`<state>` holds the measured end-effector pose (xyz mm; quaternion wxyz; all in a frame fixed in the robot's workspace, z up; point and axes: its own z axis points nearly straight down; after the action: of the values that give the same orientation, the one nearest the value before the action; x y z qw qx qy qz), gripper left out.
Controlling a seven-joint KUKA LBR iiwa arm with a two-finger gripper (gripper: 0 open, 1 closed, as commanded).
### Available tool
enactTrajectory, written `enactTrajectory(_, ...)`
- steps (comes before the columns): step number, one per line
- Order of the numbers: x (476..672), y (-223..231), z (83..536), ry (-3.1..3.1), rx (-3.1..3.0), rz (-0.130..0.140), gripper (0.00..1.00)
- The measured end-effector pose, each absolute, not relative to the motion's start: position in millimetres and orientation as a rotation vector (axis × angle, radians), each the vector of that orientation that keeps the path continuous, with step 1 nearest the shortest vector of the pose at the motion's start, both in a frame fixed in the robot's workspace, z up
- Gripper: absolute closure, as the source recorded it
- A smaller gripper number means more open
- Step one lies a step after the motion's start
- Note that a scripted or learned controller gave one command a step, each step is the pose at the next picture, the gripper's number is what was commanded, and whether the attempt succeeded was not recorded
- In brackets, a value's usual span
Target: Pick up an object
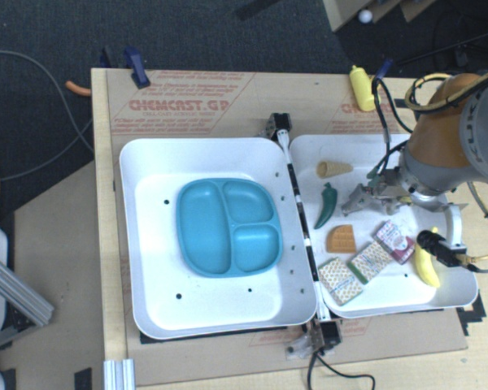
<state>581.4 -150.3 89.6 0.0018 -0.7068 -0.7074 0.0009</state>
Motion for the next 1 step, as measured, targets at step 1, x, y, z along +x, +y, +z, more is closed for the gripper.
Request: enactTrajectory(1,517.4,-92.3,84.0,-2.220,-2.219,0.001,0.00)
